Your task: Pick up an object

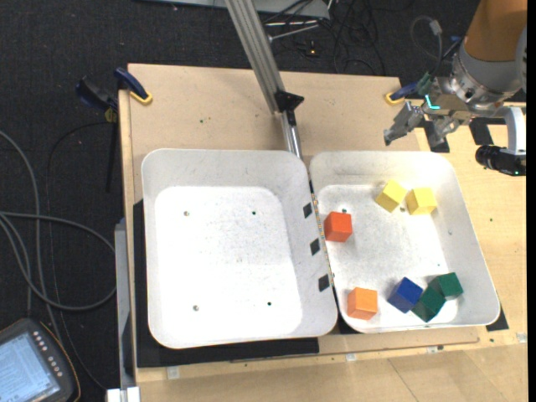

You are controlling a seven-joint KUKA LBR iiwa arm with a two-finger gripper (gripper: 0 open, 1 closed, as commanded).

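Sitting in the right-hand bin [469, 224] are seven small blocks, any of which could serve as the object to pick: two yellow blocks [405, 198] near the far wall, just beside each other, a red-orange block [338, 225] alone close to the divider between the bins, an orange block [362, 302] near the front edge, and a tight cluster at the front right corner made of a blue block [407, 293] and two green blocks [440, 294] that touch or overlap. The left-hand bin [222, 245] holds no blocks. The gripper [418, 129] hangs above the bench just beyond the far rim of the right bin, well apart from every block, with its two fingers spread and nothing between them. The main risk, as I judge it, lies in which block gets chosen: the blue and green cluster leaves little room for a finger to slip between neighbours, so a descent there could shove blocks aside or clamp two at once. The yellow pair poses the same trouble in milder form. The blocks near the walls add a chance of a finger striking the sloped rim. The red-orange block, standing alone, looks the safest target, though its turned faces could still let it twist out of a poorly aligned pinch.
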